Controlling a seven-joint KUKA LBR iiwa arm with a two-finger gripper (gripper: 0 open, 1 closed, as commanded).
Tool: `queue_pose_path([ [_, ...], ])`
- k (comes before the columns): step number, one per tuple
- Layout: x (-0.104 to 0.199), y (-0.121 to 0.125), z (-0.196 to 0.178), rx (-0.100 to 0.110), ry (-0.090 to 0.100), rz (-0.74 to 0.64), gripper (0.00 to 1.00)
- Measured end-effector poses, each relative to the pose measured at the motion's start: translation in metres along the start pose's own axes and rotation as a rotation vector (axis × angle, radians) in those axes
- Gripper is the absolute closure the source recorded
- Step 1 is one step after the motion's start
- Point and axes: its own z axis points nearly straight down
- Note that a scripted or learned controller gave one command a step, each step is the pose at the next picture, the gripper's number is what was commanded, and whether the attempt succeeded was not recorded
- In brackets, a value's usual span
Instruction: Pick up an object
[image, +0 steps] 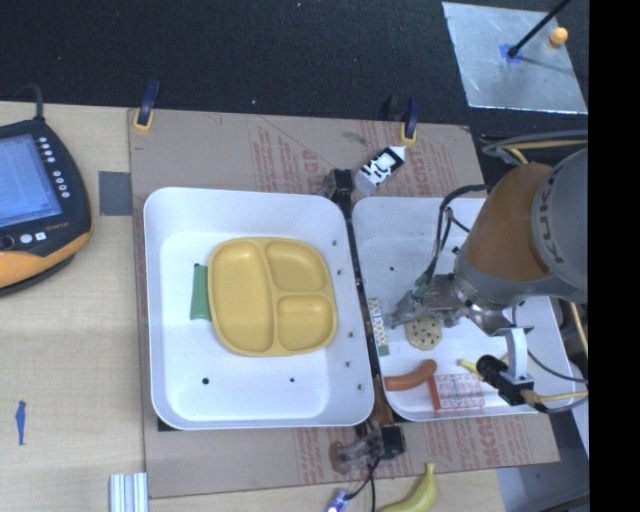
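Gripper (418, 308) low in the right bin (400, 235), near its left wall — finger state cannot be told from this angle. Cookie (423, 332) lies just below it; hot dog (410, 377) and a small packet (458, 391) sit by the front edge. Left bin (180, 390) holds a yellow divided plate (270, 295).

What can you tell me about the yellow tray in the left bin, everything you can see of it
The yellow tray is a rounded, glossy plate that looks like plastic, divided into three compartments: one long one on its left, two smaller ones on its right. It lies flat, right side up, near the middle of the left bin, turned slightly. A green flat object sticks out from under its left edge. Nothing lies in its compartments.
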Motion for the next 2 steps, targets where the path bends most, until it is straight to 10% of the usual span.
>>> queue_pose_path([
  [1,-0.0011,0.0016,-0.012,-0.002,-0.001,-0.004,1.0],
  [2,-0.001,0.0015,-0.0119,-0.002,-0.001,-0.004,0.0],
])
